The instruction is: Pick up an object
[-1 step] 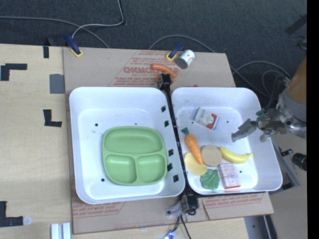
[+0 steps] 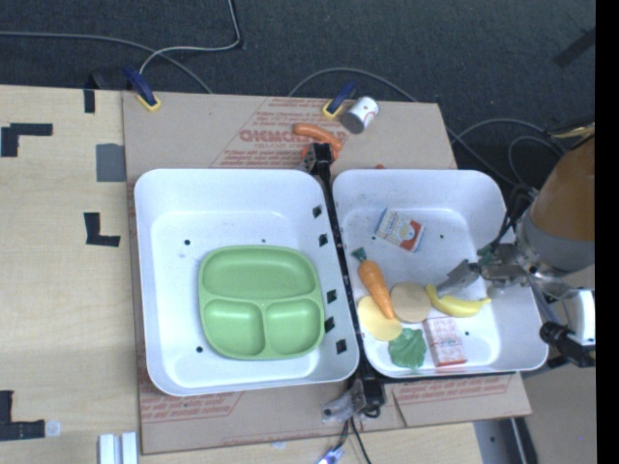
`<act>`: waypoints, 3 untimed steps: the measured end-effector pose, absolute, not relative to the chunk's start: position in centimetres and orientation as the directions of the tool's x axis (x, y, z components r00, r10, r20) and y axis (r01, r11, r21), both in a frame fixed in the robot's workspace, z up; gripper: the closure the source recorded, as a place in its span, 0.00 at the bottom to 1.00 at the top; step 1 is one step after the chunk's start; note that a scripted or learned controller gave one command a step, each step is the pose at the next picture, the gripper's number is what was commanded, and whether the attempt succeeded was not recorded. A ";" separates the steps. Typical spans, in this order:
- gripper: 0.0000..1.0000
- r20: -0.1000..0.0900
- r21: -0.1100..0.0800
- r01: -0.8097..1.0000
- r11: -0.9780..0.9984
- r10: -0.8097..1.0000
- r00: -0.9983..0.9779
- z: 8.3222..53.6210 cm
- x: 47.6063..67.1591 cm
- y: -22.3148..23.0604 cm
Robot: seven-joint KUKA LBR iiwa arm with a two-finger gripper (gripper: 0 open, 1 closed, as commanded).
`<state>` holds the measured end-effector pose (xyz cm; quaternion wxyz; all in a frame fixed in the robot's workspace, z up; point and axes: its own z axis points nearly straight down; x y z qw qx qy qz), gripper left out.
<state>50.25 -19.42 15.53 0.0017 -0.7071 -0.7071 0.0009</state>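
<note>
So the grey arm with the orange band [image 2: 571, 211] comes in from the right and its pincer [image 2: 462, 280] sits low in the right white bin [image 2: 484, 196], right at the yellow plastic banana [image 2: 458, 305]. The tip looks like it's touching or just above the banana's far edge, but honestly I can't tell whether the pincer is wide or narrow, it's just a dark blur from this angle.

Stuff in that right bin: a small white carton with a red and blue label [image 2: 398, 229] lying toward the far side, an orange plastic carrot [image 2: 374, 286] along the left wall, a pale beige round piece [image 2: 410, 301] just right of the carrot and touching the banana's left end, a yellow lemon-ish lump [image 2: 377, 319] under the carrot's near end, a green leafy toy [image 2: 409, 347] at the near edge, and a pink-and-white patterned packet [image 2: 445, 341] just right of it.

The left white bin [image 2: 164, 211] holds a light green three-compartment plastic tray [image 2: 261, 300], sitting flat.

Both bins rest on a brown cardboard sheet [image 2: 213, 129] on the wooden desk [image 2: 48, 259].
</note>
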 end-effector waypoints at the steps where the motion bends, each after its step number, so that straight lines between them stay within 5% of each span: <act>1: 0.00 -0.009 0.014 1.000 -0.002 1.000 0.002 10.0 50.2 -17.6; 2: 0.00 -0.002 0.015 1.000 0.001 1.000 -0.001 9.1 59.8 -16.0; 3: 0.00 -0.003 0.001 1.000 0.000 1.000 0.000 16.2 60.6 -22.5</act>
